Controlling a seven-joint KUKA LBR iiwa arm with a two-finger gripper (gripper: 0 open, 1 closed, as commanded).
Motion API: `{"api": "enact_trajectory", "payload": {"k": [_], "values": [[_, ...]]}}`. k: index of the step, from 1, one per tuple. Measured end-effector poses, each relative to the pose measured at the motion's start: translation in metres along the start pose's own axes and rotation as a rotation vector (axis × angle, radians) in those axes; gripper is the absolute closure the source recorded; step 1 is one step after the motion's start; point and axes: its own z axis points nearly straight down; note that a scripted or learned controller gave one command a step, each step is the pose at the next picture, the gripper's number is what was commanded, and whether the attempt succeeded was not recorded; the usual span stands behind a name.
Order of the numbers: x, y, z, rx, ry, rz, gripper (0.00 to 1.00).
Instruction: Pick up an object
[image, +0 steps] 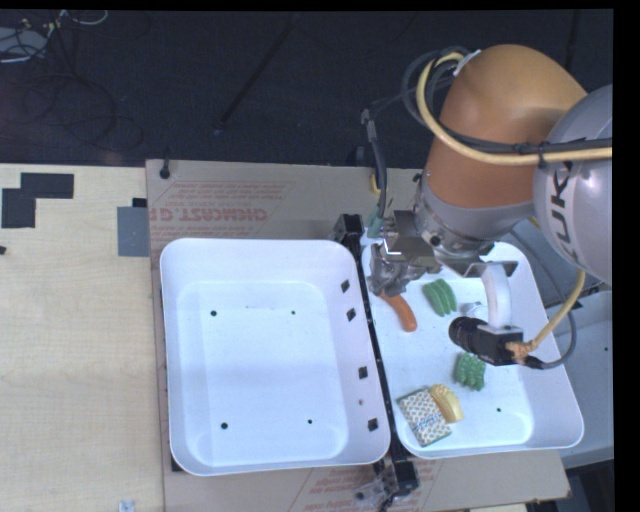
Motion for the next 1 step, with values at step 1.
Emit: {"api": "enact_trajectory", "payload": {"k": [1], "values": [[0.0388, -0.0184, -0.0296, -0.004, 0.001, -0.002, 1.00]]}}
